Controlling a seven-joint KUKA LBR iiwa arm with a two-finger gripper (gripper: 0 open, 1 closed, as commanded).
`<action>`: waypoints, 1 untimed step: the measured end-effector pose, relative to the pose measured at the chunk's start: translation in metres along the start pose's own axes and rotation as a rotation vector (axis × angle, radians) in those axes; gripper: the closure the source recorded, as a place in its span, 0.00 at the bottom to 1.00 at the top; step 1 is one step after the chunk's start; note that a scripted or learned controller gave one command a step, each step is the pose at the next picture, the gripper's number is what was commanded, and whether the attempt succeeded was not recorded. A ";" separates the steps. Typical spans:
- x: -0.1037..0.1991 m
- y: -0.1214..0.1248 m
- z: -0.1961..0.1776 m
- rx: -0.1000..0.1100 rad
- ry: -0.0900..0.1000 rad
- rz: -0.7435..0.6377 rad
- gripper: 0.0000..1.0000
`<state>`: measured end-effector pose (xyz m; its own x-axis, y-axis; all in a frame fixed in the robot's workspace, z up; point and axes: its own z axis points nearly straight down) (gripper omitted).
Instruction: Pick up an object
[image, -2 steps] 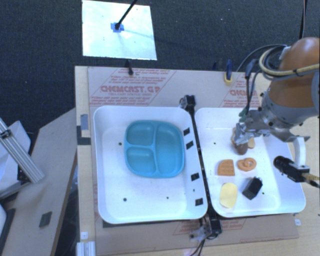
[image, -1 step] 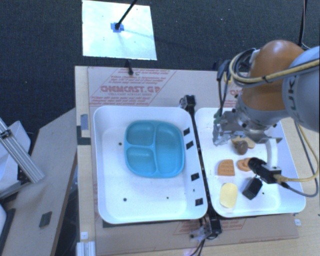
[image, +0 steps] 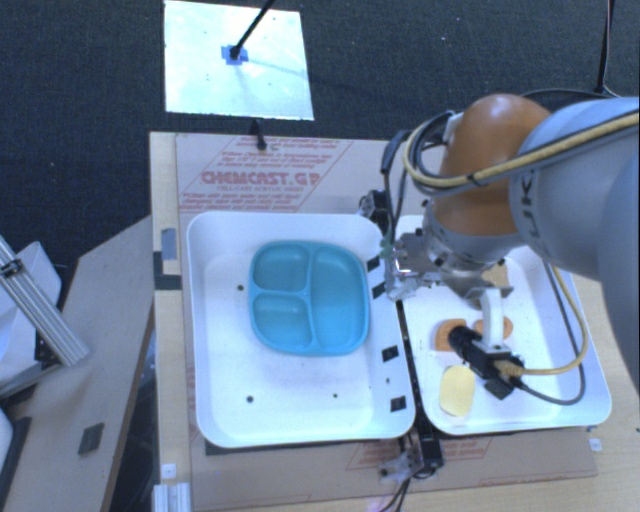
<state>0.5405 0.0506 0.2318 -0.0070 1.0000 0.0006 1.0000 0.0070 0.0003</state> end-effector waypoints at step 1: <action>0.054 -0.008 0.014 0.001 0.001 -0.003 1.00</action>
